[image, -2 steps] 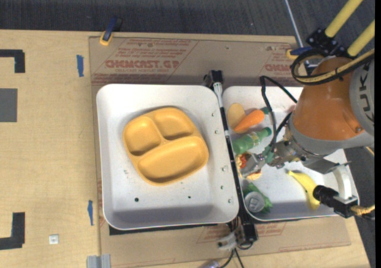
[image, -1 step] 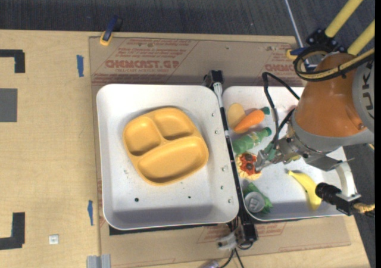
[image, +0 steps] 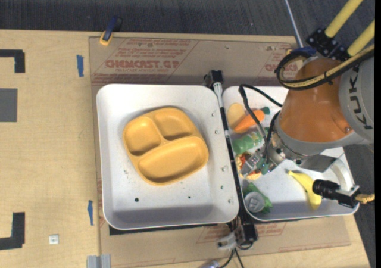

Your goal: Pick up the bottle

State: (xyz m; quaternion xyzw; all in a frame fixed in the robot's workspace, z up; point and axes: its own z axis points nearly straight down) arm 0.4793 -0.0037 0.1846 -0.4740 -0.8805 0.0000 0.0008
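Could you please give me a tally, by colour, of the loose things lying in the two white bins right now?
Yellow: 2, the divided plate and the banana.
Orange: 1, the carrot.
Green: 2, the bottle and a green item partly hidden beside the gripper.
Total: 5

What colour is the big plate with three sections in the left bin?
The plate is yellow, seen clearly in the camera view.

Wooden bench under cardboard sheet (two white bins atop).
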